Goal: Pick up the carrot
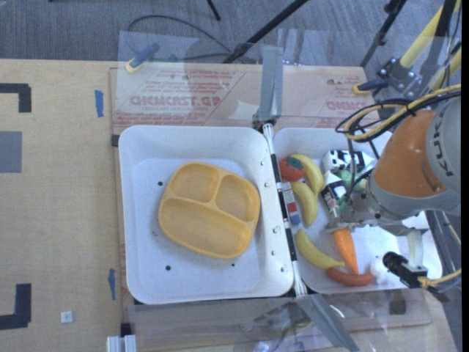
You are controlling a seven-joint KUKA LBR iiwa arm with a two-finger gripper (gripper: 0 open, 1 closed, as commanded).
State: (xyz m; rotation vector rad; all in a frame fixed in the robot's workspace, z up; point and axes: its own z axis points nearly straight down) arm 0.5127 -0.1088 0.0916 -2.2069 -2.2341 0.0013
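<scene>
The orange carrot lies in the right bin, pointing toward the front edge, with its thick end up near the gripper. My gripper hangs right over that thick end, low in the bin, under the arm's orange band. The view does not show whether it touches the carrot. The carrot rests on the bin floor between a banana and a white object.
Around the carrot lie a banana, a red sausage-like piece, two more bananas, a red tomato and a black-and-white toy. The left bin holds a yellow divided plate.
</scene>
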